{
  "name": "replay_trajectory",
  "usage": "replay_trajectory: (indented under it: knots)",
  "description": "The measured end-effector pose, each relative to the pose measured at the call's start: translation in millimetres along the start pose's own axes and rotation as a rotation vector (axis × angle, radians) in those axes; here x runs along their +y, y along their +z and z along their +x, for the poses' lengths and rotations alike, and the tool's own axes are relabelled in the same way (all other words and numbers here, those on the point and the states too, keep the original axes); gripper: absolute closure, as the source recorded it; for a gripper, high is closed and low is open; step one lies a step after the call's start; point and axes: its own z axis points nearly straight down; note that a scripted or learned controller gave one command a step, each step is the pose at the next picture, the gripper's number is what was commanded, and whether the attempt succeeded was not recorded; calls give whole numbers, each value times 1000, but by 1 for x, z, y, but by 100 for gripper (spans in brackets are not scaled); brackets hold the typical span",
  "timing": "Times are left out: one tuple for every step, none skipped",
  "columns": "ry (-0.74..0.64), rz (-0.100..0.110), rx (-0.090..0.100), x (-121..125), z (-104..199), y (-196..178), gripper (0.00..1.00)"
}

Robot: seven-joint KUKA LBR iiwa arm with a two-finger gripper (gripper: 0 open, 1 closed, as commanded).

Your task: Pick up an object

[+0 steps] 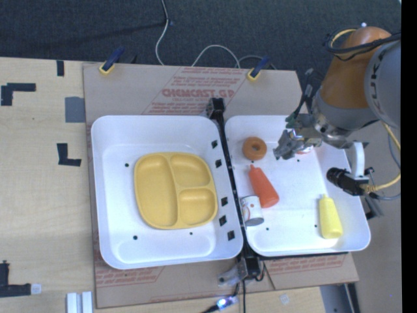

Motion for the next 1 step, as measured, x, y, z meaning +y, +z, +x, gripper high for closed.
replay_trajectory:
  knots:
    - [0, -1, 0, 1, 0, -47, 100]
